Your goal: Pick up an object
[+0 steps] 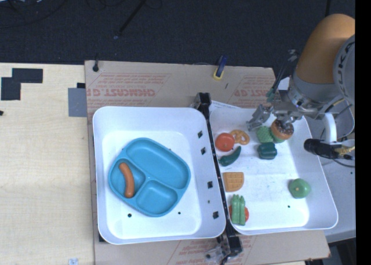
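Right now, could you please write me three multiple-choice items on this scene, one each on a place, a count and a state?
1. Where does the sausage lie?
A. in the blue tray
B. in the right bin
C. on the bench

2. How many blue trays sit in the left bin?
A. none
B. one
C. three

3. Where are the jaws?
A. over the left bin
B. over the right bin's far end
C. off the bench

Key: 1 A, the sausage lies in the tray's left compartment. 2 B, a single tray lies there. 3 B, they hang by the toys at that bin's far end.
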Tool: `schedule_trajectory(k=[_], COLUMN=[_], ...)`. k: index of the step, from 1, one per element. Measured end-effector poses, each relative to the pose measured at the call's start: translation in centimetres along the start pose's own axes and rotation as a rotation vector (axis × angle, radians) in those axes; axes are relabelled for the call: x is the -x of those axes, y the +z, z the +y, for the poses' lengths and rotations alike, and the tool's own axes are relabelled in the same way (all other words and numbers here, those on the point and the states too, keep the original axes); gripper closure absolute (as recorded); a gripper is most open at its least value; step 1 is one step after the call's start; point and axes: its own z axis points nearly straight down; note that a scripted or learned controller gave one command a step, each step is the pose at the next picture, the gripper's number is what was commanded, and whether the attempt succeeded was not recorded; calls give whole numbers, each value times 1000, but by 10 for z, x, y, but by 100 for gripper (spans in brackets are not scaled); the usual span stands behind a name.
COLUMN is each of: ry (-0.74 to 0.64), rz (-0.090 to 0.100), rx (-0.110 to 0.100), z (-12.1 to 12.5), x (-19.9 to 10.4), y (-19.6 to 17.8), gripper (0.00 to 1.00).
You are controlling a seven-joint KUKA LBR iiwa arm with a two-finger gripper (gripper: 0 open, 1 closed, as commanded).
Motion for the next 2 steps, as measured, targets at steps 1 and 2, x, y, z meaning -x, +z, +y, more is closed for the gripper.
schedule_trajectory(k=[1, 2], ry=[-2, -2], rz=[-2, -2], rx=[15, 12], z=[3, 9], x=[0, 6], y=[-9, 46], gripper=[0, 0])
